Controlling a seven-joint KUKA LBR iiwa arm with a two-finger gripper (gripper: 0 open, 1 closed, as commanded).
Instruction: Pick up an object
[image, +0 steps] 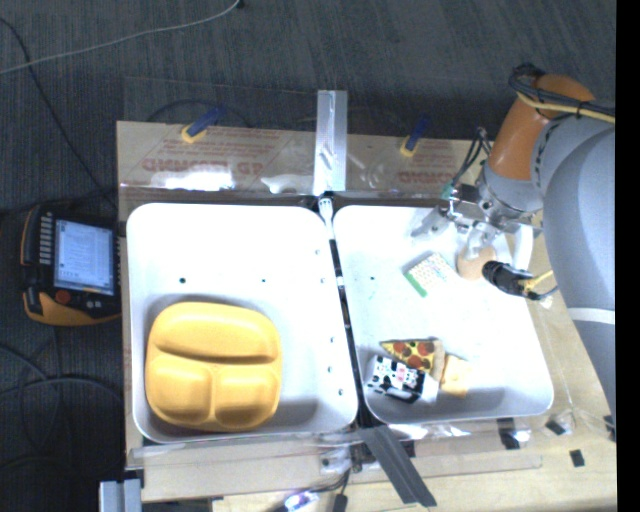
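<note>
Nearest the lens stood the grey arm (590, 230), and below its orange band the gripper (470, 235) hung over the far corner of the right bin (500, 330). Whether it was clenched or released could not be told, and nothing was visibly held in it.

The likeliest thing to take was a small flat packet (430, 271), white with a green edge. It lay on the bin floor just beside the gripper, down and to the left of it in the view. A small peach-coloured lump (470, 266) sat directly below the gripper; what it was could not be told.

The packet looked light, thin and fairly stiff, probably card or plastic, with a smooth face that could slip. Lying flat, it offered little height to pinch, so a hold across its narrow width at mid-length seemed best. Its long axis appeared to run slantwise, from the upper right near the gripper toward the lower left, and the green edge was at the end away from the gripper.

Farther from the gripper, well apart toward the bin's near wall, lay a pizza-slice toy (412, 351), a black-and-white patterned box (394, 379) and a tan block (455, 375).
</note>
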